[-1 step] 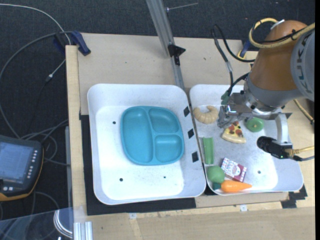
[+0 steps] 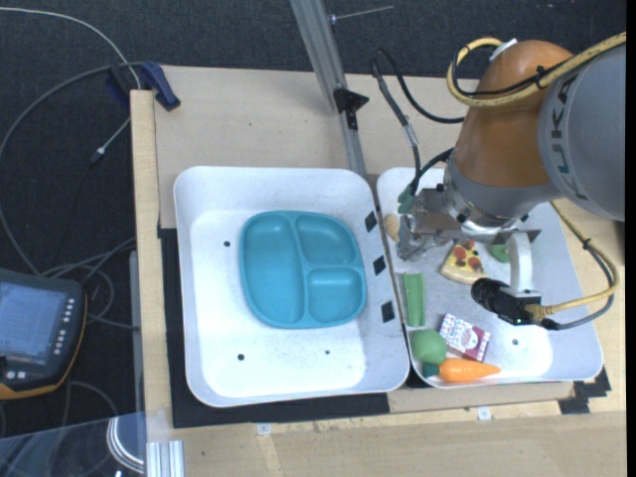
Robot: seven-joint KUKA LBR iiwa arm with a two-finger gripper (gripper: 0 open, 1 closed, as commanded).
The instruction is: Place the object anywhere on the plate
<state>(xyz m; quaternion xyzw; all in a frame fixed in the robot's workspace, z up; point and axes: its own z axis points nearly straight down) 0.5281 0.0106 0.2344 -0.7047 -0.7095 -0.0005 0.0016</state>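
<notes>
We take the task's thing to be one of the toy foods in the right-hand bin (image 2: 586, 351), since nothing marks out which. Along that bin's left wall lie a green stick (image 2: 413, 298), a green round piece (image 2: 429, 346) and, at the near edge, a carrot (image 2: 467, 371); a pizza slice (image 2: 463, 260) sits mid-bin and a small printed packet (image 2: 464, 337) lies near the carrot. The pincer (image 2: 425, 229) hangs over the bin's far-left part, and we cannot tell how wide it stands or whether it has hold of anything. The green stick lies just on the near side of it, long axis running far-to-near along the wall; the pizza slice lies just to its right. The blue plate (image 2: 301, 267), three compartments, rests mid-way in the left-hand bin (image 2: 199, 192), so any carry goes leftward over the shared walls.
</notes>
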